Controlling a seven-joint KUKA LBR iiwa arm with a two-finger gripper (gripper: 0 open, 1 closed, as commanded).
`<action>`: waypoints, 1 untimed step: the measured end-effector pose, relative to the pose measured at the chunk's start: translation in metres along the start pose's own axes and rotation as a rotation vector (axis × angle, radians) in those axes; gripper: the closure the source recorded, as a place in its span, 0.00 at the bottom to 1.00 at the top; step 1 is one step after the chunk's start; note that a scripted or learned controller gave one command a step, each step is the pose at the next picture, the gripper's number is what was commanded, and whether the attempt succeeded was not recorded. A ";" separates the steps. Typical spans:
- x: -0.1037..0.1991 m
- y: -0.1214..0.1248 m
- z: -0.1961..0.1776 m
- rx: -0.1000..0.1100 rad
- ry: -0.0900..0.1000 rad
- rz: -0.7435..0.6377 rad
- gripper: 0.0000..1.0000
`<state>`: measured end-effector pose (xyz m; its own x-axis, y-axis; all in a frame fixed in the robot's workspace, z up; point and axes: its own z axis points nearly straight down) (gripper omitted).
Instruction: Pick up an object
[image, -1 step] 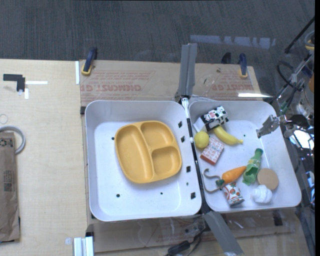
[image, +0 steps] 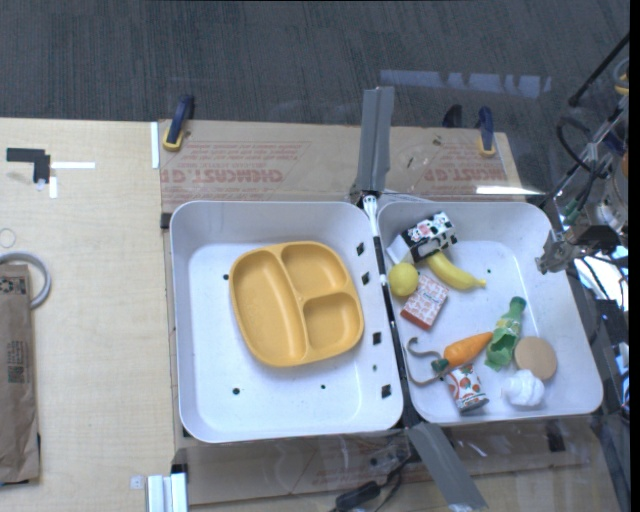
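Approach stage, by my reading: nothing lifted, every object lying in the right bin (image: 575, 310). Gripper (image: 560, 255) sits at that bin's right wall, seen as a dark cluster of metal and cable; whether it is parted or closed cannot be told from here, and nothing shows in it.

Landmark: the banana (image: 455, 271), smooth yellow plastic, curved, in the bin's upper half.
- Just above it: small box (image: 430, 235) with black-and-white cow print, hard-edged.
- To its left, nearly touching: lemon (image: 402, 279), round, matte yellow.
- Below-left: pink-red carton (image: 424, 303), flat, printed.
- Below: carrot (image: 466, 349), orange taper with a green top; beyond that a small printed can (image: 467, 389).
- Below-right: green bottle (image: 508, 331), glossy, lying tilted; a tan disc (image: 536, 357) beside it; a crumpled white lump (image: 522, 388) under the disc.
- Far left, in the other bin: yellow divided plate (image: 297, 300), three compartments, smooth.

Judgement: no target is fixed by the task. Next move calls for travel leftward from the wall and a descent over one piece. The banana or the green bottle lie nearest; rounded, slick shapes may slip.
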<state>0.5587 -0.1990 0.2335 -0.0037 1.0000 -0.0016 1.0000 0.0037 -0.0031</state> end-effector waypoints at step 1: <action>0.041 0.039 -0.111 -0.003 -0.001 -0.239 1.00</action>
<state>0.5980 -0.1576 0.3448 -0.2401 0.9707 -0.0022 0.9707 0.2401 -0.0004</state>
